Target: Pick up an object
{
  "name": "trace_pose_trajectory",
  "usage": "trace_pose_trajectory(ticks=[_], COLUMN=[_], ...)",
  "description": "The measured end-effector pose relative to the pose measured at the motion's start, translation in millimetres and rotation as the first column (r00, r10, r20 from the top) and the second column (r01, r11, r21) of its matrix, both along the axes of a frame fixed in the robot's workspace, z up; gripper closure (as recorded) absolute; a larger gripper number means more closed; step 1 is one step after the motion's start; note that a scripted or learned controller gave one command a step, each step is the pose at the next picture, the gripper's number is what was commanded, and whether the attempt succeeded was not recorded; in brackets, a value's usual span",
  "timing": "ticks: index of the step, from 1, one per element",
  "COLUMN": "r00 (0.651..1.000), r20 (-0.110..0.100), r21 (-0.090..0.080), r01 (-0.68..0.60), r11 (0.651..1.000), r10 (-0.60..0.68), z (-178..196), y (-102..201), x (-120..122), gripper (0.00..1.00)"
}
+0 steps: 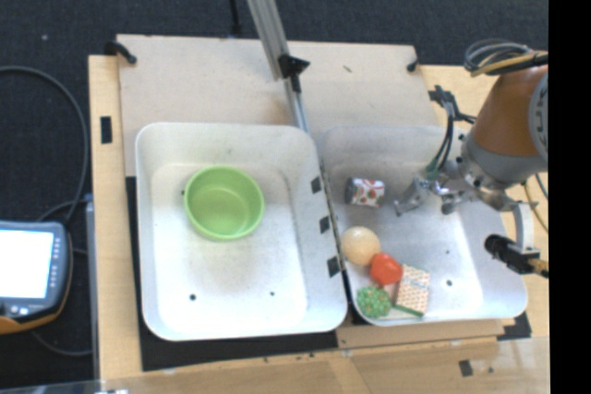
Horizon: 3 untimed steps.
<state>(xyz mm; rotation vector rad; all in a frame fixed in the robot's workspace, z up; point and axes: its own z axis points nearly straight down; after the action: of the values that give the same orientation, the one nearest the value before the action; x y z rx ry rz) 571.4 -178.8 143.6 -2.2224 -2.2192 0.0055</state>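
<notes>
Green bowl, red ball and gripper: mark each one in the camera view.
green bowl point(223, 204), camera view, on its inner floor.
red ball point(386, 268), camera view, on its top surface.
gripper point(427, 197), camera view, midway between its fingertips, above the right bin.

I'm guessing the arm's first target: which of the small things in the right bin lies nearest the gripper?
The small red-and-white patterned block, alone at mid-bin left of the gripper. The cream ball, red piece, green piece and patterned packet cluster farther away.
</notes>
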Motion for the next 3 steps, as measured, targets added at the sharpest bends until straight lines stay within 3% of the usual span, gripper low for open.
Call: trace_pose_trajectory(ticks=[1,2,3], r00=[1.0,1.0,1.0], r20=[0.007,0.011,0.007], r21=[0.0,-0.001,0.0], r01=[0.004,0.0,-0.004], r11=[1.0,1.0,1.0], r10=[-0.004,0.0,0.004], z=[13.8,77.5,97.6], y=[-0.7,-5.3,-6.8], x=[1.5,-0.3,0.7], gripper=[1.0,1.0,1.0])
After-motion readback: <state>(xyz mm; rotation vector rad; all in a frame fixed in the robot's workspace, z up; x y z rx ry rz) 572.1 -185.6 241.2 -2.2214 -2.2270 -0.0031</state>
